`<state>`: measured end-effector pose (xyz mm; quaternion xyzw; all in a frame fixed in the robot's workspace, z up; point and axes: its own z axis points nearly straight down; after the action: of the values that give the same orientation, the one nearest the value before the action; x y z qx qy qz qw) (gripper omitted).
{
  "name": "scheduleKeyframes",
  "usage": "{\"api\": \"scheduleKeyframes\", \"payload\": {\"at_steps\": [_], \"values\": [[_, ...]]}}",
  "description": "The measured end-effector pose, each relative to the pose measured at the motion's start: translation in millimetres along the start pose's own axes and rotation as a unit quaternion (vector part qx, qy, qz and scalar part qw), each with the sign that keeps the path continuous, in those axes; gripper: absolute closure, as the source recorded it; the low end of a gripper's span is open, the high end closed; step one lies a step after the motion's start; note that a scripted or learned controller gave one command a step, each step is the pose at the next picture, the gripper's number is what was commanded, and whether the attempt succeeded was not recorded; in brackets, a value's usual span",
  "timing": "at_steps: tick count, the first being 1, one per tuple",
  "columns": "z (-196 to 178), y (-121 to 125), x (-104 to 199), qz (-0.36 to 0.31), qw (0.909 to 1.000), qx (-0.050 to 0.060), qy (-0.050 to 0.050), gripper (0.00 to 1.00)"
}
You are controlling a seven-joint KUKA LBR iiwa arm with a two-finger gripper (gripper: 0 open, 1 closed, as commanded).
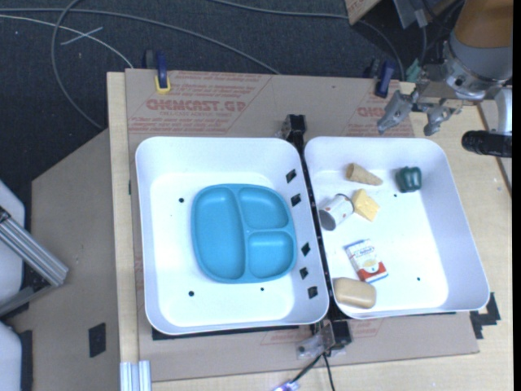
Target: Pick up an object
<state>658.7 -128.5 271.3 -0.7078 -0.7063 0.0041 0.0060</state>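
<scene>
Gripper (415,114) hanging open w/ nothing btwn fingers, hovering over far rim of right bin (456,243), green object (408,178) lying nearest below it, tan wedge (363,174), yellow block (366,206), red-white packet (367,261) sitting further in, blue divided plate (243,232) resting in left bin (163,243).

Blue divided plate (243,232) in left white bin (155,243); loose cables (98,23) beyond.
</scene>
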Motion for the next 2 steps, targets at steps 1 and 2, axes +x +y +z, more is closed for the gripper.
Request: {"api": "scheduleKeyframes", "payload": {"at_steps": [1, 2], "values": [[-8.5, 1.8, 0.4, -0.001, 1.0, -0.007, -0.001, 0.0], [53.8, 4.7, -2.2, -0.001, 1.0, -0.004, -0.001, 0.0]]}}
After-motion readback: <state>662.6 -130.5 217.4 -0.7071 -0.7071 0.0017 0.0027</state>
